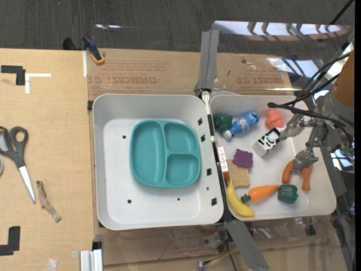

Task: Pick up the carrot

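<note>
The carrot (263, 193) is orange with a green top at its left end. It lies flat near the front of the right bin (324, 205), between a banana (238, 200) and a green pepper (287, 193). My gripper (304, 161) hangs low over the right side of that bin, up and to the right of the carrot and apart from it. It is directly over two orange curved pieces (287, 171). The arm's metal parts and cables hide how the jaws stand.
The right bin also holds a bread slice (240, 177), a purple piece (243, 158), a black-and-white carton (268, 140), a blue bottle (243, 122), a dark green item (222, 120) and a pink-orange item (275, 117). A teal divided plate (166, 153) lies in the left bin (107, 168). Scissors (17, 151) lie on the bench.
</note>
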### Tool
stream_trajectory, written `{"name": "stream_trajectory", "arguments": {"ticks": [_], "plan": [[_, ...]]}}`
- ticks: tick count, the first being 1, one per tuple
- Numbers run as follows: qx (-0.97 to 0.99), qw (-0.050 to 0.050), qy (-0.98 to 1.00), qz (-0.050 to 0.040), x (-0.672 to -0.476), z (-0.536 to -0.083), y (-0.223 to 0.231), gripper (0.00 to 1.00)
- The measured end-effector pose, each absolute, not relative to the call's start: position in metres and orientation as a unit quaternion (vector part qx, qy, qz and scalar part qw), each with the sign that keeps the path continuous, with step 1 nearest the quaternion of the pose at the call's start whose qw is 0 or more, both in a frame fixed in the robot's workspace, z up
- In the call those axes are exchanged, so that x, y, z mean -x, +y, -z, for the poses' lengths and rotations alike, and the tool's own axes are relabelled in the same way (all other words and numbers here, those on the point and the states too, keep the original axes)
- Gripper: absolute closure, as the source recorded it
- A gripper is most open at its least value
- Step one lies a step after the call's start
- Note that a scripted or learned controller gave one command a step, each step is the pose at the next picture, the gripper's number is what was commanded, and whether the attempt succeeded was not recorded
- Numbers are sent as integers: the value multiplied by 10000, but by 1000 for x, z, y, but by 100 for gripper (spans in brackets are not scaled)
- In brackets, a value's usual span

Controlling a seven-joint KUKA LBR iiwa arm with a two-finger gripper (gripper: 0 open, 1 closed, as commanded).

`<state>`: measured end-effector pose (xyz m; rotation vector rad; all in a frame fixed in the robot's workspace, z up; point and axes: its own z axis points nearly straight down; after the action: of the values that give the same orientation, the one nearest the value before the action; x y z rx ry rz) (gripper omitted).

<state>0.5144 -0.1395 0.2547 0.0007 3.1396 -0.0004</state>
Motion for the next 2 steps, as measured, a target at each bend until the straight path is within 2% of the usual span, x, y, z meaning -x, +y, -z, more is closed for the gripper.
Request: {"name": "stream_trajectory", "arguments": {"ticks": [1,2], "plan": [[500,70,9987,35,-519,-109,-122,0],[348,14,9994,3,-486,-93,-128,0]]}}
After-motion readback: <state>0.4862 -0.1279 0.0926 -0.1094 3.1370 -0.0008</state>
